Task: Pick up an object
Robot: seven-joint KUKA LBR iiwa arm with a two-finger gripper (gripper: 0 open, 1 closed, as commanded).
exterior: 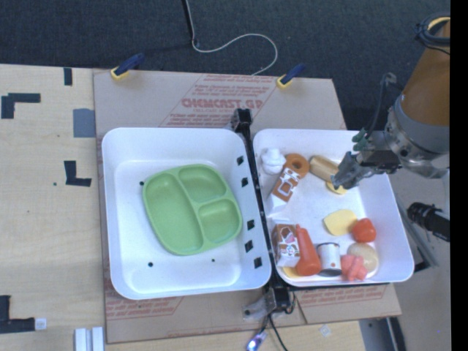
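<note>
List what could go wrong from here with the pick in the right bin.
1. The hand sits over a tan bread-like piece near the bin's upper right; a yellow item peeks out beneath it, so it may catch two things or neither.
2. The right bin is crowded: the tomato and yellow wedge lie nearby and could get nudged.
3. Whether anything is gripped cannot be judged; a lift may come up empty.

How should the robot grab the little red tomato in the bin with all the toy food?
The red tomato looks round, so I'd grip it across its widest middle, with the tool coming straight down from above. The yellow piece touches its left side and the pale round piece sits just below. The fingers would probably fit best at its top and right sides, where the white floor shows.
</note>
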